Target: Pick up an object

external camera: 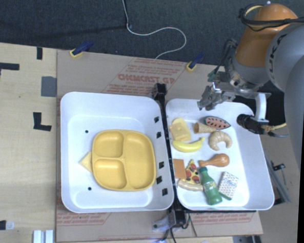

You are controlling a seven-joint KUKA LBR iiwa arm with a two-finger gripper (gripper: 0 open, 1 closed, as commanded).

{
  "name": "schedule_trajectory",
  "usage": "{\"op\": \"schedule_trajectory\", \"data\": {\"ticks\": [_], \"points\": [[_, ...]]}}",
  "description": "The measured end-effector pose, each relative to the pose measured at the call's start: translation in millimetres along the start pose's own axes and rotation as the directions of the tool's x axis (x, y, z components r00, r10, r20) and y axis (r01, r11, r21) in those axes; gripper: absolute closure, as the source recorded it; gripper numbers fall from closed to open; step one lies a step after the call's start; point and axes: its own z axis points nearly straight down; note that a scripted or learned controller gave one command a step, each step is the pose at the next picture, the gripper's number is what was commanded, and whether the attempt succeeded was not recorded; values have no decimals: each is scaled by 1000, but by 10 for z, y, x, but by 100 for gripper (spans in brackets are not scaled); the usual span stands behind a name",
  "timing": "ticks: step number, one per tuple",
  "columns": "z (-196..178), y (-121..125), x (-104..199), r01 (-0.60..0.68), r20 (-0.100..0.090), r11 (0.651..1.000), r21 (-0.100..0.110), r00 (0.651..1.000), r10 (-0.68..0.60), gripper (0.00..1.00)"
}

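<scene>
The gripper (208, 102) hangs empty, fingers slightly apart, over the right bin (258, 150) of nine toy foods; the left bin (71, 139) holds one yellow tray (124, 160).

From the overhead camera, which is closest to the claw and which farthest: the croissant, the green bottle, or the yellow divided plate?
1. Croissant: right bin, just below the claw.
2. Green bottle: near edge of the right bin.
3. Yellow divided plate: left bin, farthest away.

Divided tray (124, 159) was yellow; both bins (75, 108) white. Bottle (209, 186) green, banana (187, 145) yellow, croissant (220, 140) tan, packet (228, 184) checkered.
</scene>
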Motion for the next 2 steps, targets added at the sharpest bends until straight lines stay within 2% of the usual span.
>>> {"op": "schedule_trajectory", "data": {"ticks": [1,2], "points": [[109,99,83,0,1,1000,1,1000,0,100],[-3,127,13,0,0,1000,0,1000,0,100]]}}
